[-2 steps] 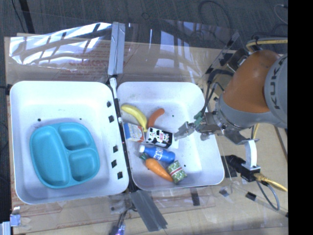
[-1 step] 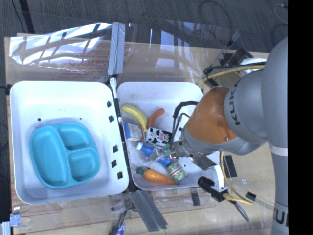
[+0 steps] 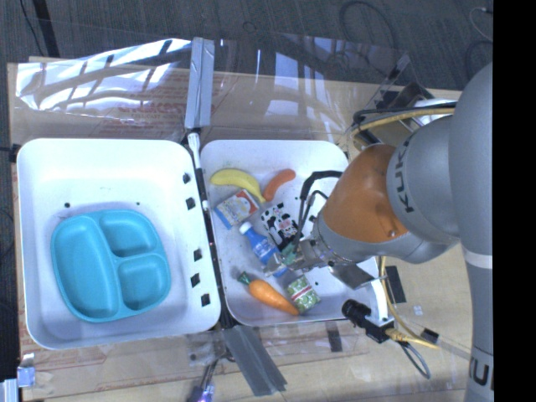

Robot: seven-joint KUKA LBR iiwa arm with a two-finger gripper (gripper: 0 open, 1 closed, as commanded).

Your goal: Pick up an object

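Camera view: arm over the right bin point(image 3: 219, 249).
Pincer point(image 3: 295, 254) (grip state impossible to tell) sits low among a blue bottle point(image 3: 258, 243), carrot point(image 3: 270, 294) and banana point(image 3: 237, 179).

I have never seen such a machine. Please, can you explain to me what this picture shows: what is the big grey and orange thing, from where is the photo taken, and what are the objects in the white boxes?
The photo is taken by one fixed camera above a bench, looking down at a slant. The big grey shape with the orange band is a robot arm that reaches in from the right. Its job is to pick up an object. At its end sits a small gripper, low over the right bin; the picture does not let me tell whether it holds anything.

In that bin lie toy foods: a banana, a sausage, a carrot, a small carton, a blue bottle, a black and white cow-pattern item and a green packet.

The left bin holds a blue divided plate.
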